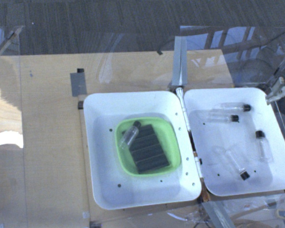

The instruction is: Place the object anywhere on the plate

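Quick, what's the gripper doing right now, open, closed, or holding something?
Gripper: at the right bin's far right corner; open or closed cannot be told.

Clear vial (130,134) on green plate (171,139)

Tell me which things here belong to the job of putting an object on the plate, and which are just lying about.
Part of the job:
- green plate in the left bin
- clear vial lying on the plate
- dark ribbed block on the plate

Just lying about:
- four clear vials in the right bin
- metal bracket behind the bins
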You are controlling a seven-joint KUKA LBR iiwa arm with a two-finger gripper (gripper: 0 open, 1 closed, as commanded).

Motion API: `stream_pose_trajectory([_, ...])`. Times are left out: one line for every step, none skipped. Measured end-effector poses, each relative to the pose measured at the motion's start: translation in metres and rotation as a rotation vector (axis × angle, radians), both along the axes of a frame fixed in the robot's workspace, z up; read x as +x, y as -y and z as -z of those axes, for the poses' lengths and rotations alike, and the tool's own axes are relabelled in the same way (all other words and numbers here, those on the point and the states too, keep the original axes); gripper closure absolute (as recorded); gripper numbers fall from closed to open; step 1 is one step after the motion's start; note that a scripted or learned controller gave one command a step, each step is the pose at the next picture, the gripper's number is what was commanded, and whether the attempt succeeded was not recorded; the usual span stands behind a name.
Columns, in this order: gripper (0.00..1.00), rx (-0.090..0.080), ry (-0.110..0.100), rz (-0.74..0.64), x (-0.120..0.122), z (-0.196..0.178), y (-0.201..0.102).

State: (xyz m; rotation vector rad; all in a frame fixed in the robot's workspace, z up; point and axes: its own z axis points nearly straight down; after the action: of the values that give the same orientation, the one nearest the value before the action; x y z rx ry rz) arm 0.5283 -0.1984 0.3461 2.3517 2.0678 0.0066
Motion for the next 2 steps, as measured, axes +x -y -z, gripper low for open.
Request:
stream_pose_trajectory([0.0,-0.001,0.002,-0.066,0.041,-0.064,0.001])
stream_pose_trajectory([0.0,0.0,-0.001,-0.124,0.089,-0.026,0.0])
